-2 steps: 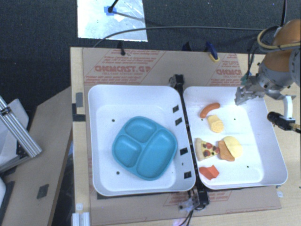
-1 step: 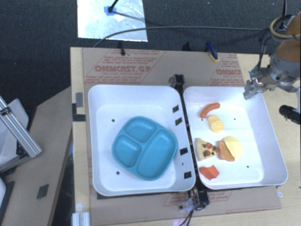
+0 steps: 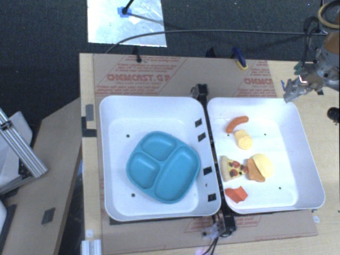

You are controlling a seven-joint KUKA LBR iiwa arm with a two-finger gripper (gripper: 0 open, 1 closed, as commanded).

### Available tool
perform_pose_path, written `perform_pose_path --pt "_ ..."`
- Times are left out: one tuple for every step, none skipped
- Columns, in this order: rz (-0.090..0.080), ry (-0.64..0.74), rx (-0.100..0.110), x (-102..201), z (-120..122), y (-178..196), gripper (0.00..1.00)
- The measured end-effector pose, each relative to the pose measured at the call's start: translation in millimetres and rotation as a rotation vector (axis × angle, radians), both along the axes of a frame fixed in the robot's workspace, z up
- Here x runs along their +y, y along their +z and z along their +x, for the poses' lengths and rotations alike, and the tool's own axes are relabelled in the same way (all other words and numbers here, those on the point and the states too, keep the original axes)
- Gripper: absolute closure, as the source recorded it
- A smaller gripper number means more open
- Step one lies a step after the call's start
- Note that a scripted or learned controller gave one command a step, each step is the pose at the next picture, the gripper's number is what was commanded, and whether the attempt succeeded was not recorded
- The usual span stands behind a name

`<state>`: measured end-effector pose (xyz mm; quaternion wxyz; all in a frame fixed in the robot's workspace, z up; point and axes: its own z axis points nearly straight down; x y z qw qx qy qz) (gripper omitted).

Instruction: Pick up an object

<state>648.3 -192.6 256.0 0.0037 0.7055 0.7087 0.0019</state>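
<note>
Tool (image 3: 293, 91) beside right bin (image 3: 305, 137) corner, above rim

Up in the frame's upper right corner we've got the arm (image 3: 325, 62): grey metal housing, boxy and cluttered, with a yellowish ring of cable or hose looped on top. Thin dark rods or wires run down its side. Pale silvery parts jut out toward the left at the gripper (image 3: 293, 91), with a small bright white spot on the metal there.
</note>
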Motion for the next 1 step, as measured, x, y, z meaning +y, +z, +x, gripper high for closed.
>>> perform_pose_path --pt "0.004 0.004 0.008 50.0 -18.1 -13.3 1.0"
